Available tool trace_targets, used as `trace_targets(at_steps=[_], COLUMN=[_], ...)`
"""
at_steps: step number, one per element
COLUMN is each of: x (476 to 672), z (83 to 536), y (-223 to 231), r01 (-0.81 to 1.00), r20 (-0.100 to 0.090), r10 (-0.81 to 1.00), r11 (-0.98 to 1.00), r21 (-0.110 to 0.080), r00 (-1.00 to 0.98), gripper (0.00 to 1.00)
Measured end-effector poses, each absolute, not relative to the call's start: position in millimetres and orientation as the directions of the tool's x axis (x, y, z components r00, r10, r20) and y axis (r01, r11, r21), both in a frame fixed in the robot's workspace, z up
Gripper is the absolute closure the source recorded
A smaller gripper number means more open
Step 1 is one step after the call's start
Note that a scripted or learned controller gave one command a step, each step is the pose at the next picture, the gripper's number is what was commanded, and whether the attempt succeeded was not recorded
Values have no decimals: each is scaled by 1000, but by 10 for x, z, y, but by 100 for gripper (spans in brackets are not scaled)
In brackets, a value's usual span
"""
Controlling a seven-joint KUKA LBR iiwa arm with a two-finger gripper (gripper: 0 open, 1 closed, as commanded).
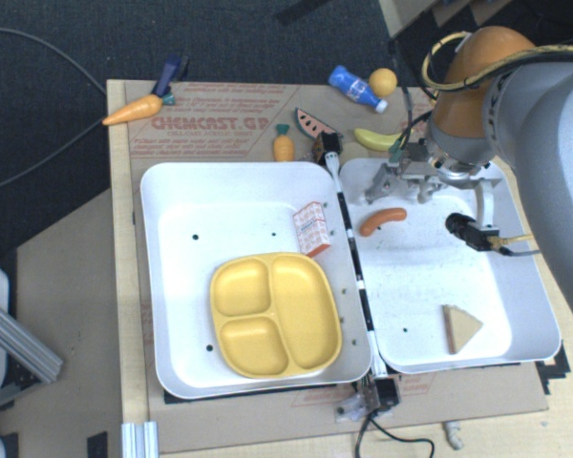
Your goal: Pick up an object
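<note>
The arm's claw hung open and empty just above a sausage, needing only to lower and close

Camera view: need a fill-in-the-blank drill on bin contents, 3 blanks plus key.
1. The yellow divided plate lies in the ____ bin as the view shows it.
2. The plate has ____ compartments.
3. In the right bin, the sausage lies near the far end and the ____-shaped tan wedge near the front.

Missing words: left; three; triangle
</note>
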State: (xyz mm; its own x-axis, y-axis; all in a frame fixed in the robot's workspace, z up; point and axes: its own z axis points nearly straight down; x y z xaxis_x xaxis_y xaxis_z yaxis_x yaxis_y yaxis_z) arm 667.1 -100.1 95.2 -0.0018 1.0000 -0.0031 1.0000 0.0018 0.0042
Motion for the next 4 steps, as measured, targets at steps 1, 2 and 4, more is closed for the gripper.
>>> trace_targets(at_steps=[1,2,4], x=[6579,6668,6667], z=[845,849,850], y=[-1009,-967,-946], r01=[1000,1000,1000], r20=[0,-1,-1], r10=[1000,1000,1000], r11=[0,1,1], r21=[-3,2,1], r00=[0,-1,-1], gripper=[0,0,0])
